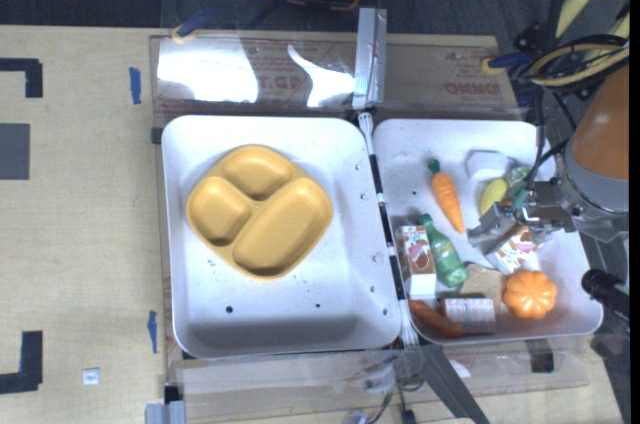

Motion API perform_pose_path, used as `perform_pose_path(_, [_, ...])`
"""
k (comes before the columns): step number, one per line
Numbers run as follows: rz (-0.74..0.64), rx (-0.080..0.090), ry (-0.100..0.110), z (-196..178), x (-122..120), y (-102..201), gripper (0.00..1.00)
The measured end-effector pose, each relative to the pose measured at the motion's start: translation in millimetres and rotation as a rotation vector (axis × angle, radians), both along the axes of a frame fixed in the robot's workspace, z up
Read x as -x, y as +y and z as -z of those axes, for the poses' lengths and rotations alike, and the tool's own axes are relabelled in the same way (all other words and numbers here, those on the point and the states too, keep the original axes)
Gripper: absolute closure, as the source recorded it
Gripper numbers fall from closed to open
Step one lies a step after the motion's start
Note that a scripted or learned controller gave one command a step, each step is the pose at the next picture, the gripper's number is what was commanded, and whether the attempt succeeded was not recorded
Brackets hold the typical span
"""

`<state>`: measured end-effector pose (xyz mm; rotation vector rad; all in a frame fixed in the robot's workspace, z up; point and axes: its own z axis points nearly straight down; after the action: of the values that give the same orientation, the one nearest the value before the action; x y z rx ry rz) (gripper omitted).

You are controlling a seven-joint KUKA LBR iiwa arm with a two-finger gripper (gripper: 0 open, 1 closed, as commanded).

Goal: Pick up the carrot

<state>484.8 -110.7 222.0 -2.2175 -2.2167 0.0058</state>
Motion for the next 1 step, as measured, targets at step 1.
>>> perform_pose_path(1, [-0.127, 0.001, -0.006, 94.0, -69.6, 17.3, 0.00])
